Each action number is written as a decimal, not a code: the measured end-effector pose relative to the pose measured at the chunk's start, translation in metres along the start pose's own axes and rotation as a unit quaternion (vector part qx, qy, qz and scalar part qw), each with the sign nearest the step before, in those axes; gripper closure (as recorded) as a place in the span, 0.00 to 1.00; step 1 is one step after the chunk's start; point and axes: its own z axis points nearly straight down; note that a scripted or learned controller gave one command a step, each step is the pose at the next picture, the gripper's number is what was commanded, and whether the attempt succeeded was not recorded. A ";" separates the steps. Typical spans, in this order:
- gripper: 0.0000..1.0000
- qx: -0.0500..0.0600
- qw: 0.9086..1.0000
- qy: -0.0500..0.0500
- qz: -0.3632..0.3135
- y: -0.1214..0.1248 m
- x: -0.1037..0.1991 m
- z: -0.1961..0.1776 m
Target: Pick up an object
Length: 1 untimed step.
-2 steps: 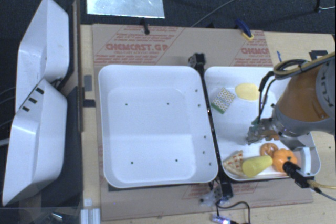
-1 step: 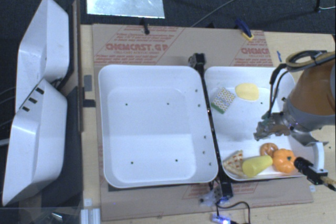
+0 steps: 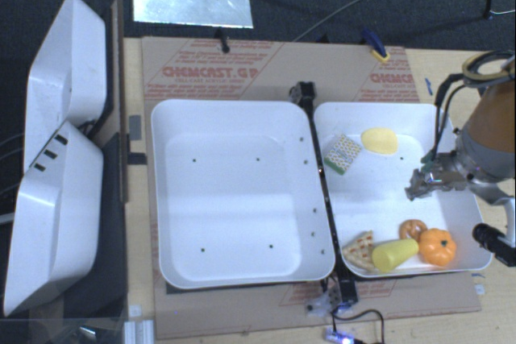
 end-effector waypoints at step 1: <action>1.00 0.000 1.000 0.000 0.000 -0.001 -0.006 -0.061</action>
